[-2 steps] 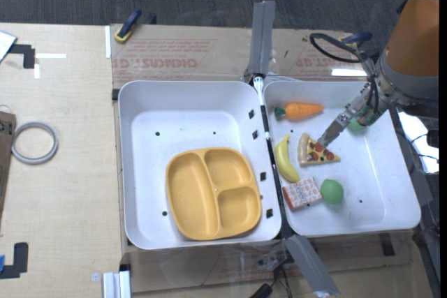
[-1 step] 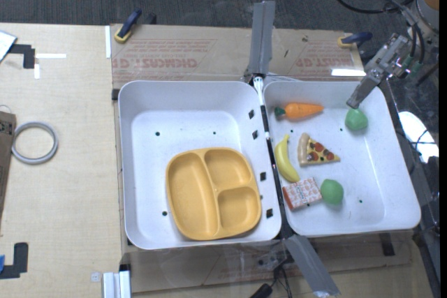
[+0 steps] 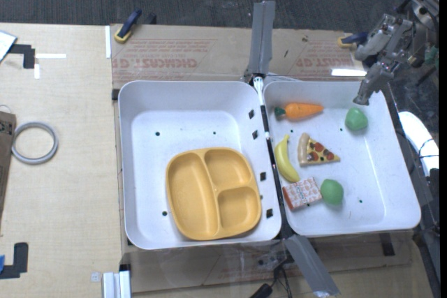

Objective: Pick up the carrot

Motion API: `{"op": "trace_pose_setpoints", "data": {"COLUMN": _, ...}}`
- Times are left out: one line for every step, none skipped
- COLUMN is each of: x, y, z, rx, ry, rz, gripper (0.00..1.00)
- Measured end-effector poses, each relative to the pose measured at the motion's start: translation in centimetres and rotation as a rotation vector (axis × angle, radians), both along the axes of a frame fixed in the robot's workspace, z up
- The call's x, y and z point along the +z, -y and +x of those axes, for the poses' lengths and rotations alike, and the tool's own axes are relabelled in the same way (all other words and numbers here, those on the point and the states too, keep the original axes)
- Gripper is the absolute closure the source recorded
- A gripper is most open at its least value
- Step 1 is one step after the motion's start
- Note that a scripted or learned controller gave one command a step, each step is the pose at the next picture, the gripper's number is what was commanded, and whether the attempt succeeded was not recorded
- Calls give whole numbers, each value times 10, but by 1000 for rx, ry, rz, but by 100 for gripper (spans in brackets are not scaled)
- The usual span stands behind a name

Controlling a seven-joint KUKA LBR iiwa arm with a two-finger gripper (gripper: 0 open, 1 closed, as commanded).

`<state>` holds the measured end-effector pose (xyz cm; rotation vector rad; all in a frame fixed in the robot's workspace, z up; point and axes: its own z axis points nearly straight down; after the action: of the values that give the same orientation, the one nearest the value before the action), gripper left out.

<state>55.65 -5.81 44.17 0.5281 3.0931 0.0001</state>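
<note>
Cardboard lines the tabletop (image 3: 63, 171) under two white bins, seen from the fixed camera above. Toys are scattered loosely in the right bin (image 3: 391, 206), probably so each can be reached alone: the carrot (image 3: 303, 110) lies flat near the far-left corner, apart from the banana (image 3: 282, 159) and pizza slice (image 3: 318, 151) nearer the camera. A yellow divided plate (image 3: 211, 191) sits in the left bin (image 3: 140, 150). Reaching in from the right, the arm slants down over the far-right rim, its tool (image 3: 368, 91) just above a green ball (image 3: 356, 120), well apart from the carrot. I cannot tell how far it is open; nothing visibly held.
</note>
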Motion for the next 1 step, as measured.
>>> {"op": "trace_pose_setpoints", "data": {"x": 9, "y": 1, "z": 2, "rx": -3, "ry": 3, "rz": -1, "gripper": 100}}
